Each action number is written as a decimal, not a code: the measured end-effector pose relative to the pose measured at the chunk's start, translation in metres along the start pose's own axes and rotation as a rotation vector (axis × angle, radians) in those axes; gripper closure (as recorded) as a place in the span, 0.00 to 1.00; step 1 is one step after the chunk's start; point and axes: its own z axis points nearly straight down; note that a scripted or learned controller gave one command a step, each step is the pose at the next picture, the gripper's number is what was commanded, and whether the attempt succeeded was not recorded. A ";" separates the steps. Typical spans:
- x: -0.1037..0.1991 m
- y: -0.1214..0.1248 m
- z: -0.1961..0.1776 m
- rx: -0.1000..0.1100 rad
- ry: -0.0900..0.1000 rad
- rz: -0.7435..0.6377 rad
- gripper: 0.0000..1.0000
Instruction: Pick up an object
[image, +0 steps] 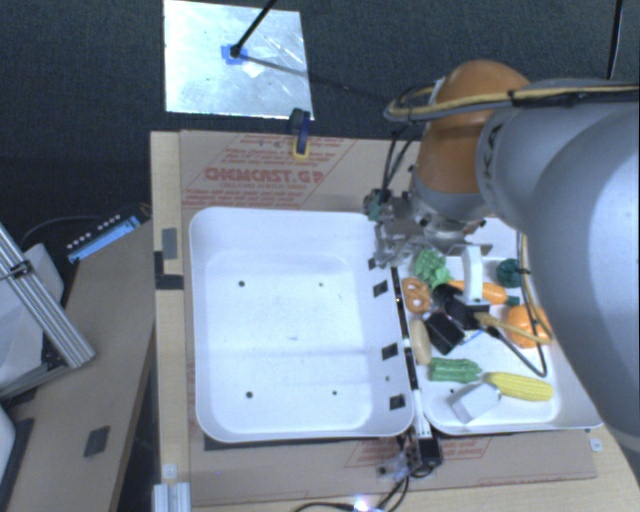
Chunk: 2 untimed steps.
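Note:
The right bin (500, 420) holds several toy foods: a green leafy piece (430, 267), an orange round slice (415, 295), a carrot (487, 292), a black block (447, 330), a green pickle (455, 370) and a yellow corn cob (518, 386). My gripper (397, 238) hangs low at the right bin's far left corner, just above and left of the green leafy piece, close to the wall between the bins. The grey arm and its orange band (470, 120) hide the bin's far right part. I see nothing held.
The left bin (290, 330) lies beside the right one, with black clips (388, 350) along the shared wall. A beige stick (421, 345), a pale grey block (472, 402) and an orange fruit (520, 325) also lie in the right bin. Cardboard (260, 170) lies under both bins.

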 end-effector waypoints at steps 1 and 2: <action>0.074 -0.030 -0.176 -0.023 0.006 -0.005 1.00; 0.102 -0.124 -0.132 0.003 -0.001 -0.001 1.00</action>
